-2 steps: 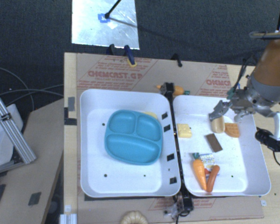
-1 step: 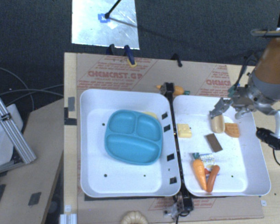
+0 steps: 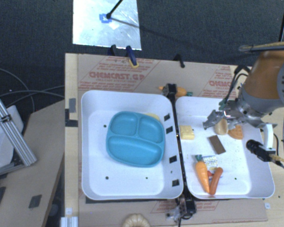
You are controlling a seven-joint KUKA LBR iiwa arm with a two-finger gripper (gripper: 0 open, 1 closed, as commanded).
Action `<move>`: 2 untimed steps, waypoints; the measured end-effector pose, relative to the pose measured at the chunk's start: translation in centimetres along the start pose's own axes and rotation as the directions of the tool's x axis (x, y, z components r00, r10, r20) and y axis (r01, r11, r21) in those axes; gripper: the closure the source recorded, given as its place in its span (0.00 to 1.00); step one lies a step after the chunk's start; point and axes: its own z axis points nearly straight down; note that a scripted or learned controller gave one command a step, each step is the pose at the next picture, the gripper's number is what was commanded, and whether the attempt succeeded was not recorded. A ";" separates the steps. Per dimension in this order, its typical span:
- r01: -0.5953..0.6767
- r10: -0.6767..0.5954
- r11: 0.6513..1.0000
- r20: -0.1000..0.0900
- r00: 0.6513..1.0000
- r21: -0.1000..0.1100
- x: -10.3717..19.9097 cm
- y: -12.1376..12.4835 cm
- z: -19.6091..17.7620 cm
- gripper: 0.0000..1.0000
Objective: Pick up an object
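The hand (image 3: 219, 122) hung low over the right bin (image 3: 258, 182), just beside a tan, bread-like piece (image 3: 221, 128) — whether its grip was spread or closed I could not tell. A good pick meant centring over that piece, clear of the brown block (image 3: 217, 145) nearby, before closing.

Two white bins (image 3: 98, 179) looking like smooth plastic, slight sheen being shown along rims. Blue divided tray (image 3: 135, 138) appearing as matt moulded plastic, soft highlights being caught on ridges. Bench board (image 3: 115, 75) being seen as brown cardboard-like sheet, matt, red lettering printed. Silvery sheet (image 3: 105, 21) behind bench looking like crinkled foil or film, glare being reflected. Carrot (image 3: 202, 175) and neighbouring toy foods appearing as smooth plastic. Gripper (image 3: 221, 119) being seen as bare grey metal, dull; arm shell smooth, faintly glossy.
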 end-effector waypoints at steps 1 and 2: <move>-0.001 0.001 1.000 0.000 1.000 -0.001 0.0 -0.2 4.2 0.00; 0.003 -0.003 1.000 0.000 1.000 -0.002 0.5 0.6 8.8 0.00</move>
